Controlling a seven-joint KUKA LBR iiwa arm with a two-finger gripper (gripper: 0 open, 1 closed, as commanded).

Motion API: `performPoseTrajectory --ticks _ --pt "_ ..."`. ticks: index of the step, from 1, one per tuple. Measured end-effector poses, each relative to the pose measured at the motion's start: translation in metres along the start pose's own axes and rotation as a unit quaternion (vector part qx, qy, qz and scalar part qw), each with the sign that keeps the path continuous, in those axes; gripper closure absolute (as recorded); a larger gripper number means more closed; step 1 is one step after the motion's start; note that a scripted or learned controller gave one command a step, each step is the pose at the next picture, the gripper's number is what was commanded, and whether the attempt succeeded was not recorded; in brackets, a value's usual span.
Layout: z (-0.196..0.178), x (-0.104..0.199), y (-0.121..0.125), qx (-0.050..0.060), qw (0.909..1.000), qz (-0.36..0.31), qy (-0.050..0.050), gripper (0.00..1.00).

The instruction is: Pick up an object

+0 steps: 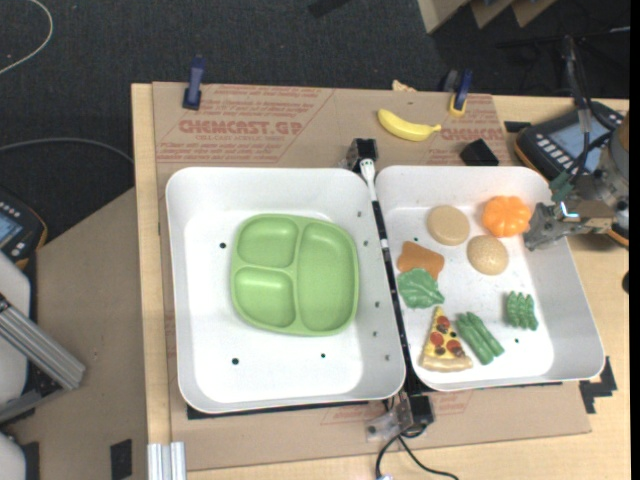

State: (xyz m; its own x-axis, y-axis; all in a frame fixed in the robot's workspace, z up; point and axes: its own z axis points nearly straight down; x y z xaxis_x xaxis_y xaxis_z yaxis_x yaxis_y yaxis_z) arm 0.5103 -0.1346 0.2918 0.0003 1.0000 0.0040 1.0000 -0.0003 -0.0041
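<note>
The right bin (575, 318) holds toy food: an orange fruit (505, 215), two beige round pieces (449, 224) (488, 255), a brown slice (420, 259), a leafy green piece (420, 288), a pizza slice (444, 341), a bunch of green stalks (481, 336) and a small green piece (520, 310). My gripper (545, 226) hangs at the bin's right rim, just right of the orange fruit, with nothing seen in it.
The left bin (200, 268) carries a green divided plate (296, 273). A yellow banana (407, 125) lies on the cardboard behind the bins. Blue clamps (193, 83) (460, 90) grip the board's far edge. A handheld controller (560, 146) sits at the far right.
</note>
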Motion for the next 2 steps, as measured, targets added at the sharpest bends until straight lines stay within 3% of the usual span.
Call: performPoseTrajectory --ticks 1,2 --pt "0.101 0.033 0.009 0.003 1.0 -0.002 0.0 1.0" --pt "0.059 0.1 0.009 -0.004 1.0 -0.003 -0.001 1.0"
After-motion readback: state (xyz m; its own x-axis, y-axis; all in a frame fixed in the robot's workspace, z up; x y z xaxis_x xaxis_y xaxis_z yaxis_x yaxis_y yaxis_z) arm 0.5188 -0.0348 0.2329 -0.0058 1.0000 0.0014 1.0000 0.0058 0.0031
